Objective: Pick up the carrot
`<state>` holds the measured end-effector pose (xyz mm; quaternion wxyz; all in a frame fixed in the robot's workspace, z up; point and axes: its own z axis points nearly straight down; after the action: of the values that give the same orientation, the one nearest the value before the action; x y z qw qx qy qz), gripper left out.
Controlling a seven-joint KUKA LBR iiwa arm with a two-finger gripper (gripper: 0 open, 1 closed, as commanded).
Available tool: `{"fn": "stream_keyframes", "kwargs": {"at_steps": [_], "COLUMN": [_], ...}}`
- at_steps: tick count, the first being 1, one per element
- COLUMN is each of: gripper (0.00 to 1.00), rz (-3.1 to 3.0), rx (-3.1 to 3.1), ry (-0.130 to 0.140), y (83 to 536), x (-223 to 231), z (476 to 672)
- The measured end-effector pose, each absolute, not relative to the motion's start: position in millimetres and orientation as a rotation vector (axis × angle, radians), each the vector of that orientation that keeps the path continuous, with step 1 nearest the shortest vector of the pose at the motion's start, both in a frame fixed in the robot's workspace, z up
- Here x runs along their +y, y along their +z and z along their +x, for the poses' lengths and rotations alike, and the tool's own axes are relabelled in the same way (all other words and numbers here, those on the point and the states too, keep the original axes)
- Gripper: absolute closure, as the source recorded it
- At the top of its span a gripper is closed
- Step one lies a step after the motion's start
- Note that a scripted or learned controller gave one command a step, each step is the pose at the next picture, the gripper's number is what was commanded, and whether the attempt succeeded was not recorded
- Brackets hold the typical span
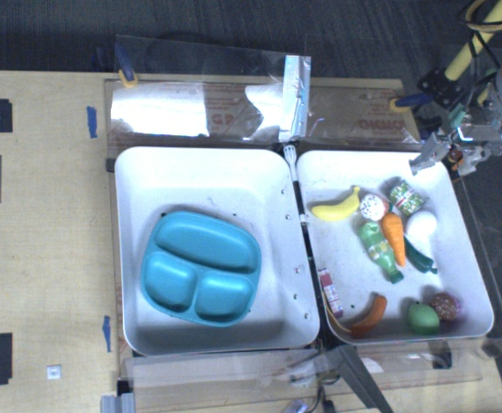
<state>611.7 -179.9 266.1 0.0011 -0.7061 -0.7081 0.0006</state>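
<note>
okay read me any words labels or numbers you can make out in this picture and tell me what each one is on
None can be read.
Red print on the clear plastic sheet behind the bins: too blurred.
Pattern on the small green and red packet in the right white bin: too small.
Red-and-white marks on the small flat strip in that bin: too small.

Faint reddish print marks the clear plastic sheet [234,110] behind both bins, left of the gripper [447,155], but none is legible.
</note>
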Motion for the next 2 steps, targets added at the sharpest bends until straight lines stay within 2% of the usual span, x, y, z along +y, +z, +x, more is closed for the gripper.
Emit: {"fn": "stream_keyframes", "kwargs": {"at_steps": [1,2], "gripper": [0.00,1.00], "rz": [-2.124,-2.124], "rx": [-2.320,-2.319], "ry": [-0.004,-0.003], "y": [95.5,102.3], "x": [-181.7,-181.3], "z": [601.1,601.0]}}
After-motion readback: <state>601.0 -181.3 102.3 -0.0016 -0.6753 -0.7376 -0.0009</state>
